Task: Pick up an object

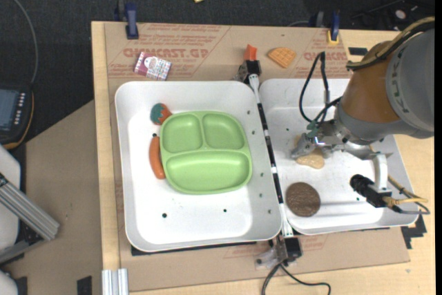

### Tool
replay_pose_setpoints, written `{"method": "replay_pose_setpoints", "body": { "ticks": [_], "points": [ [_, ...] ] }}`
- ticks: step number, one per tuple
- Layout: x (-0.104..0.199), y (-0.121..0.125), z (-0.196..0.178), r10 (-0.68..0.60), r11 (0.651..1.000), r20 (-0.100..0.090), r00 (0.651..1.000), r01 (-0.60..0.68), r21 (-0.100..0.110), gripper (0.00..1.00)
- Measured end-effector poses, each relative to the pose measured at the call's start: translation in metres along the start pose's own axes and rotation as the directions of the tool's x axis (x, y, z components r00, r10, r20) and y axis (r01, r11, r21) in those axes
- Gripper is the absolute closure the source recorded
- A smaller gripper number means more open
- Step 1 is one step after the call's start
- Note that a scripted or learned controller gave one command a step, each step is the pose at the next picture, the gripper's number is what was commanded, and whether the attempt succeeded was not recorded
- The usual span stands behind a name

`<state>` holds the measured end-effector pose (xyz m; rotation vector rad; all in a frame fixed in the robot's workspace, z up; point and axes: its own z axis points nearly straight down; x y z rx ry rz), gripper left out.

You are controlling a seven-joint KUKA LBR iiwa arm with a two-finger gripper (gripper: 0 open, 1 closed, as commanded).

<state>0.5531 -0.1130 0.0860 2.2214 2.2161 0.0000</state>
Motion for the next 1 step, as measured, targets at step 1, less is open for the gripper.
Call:
{"method": "replay_pose_setpoints", "body": {
  "ticks": [1],
  "points": [
    [0.0955, 0.0166, -0.1028, -0.006, 1.0, -0.002, 1.0, 0.006, -0.004, 1.0]
  ]
}}
